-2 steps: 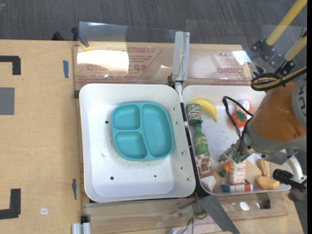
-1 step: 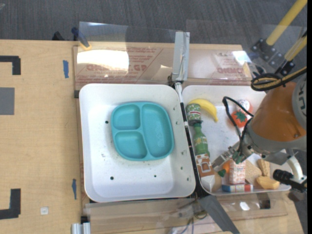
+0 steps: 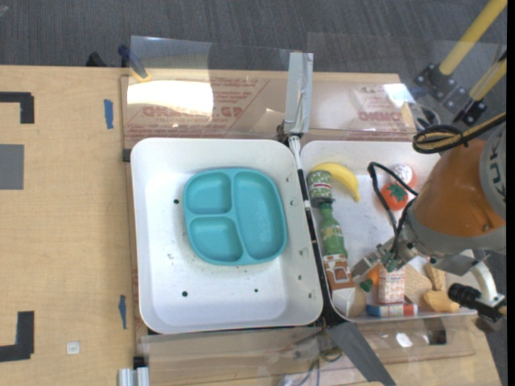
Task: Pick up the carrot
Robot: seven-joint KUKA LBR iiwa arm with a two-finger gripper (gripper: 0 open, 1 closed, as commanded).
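Your gripper (image 3: 385,257) is low in the right bin (image 3: 362,155). You cannot tell what it is doing. The carrot (image 3: 370,278) seems to sit just below-left of it, almost touching, pointing slantwise.

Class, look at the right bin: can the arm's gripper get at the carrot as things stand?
Probably yes: the gripper sits right at the carrot, though the small carton and green bottle crowd it.
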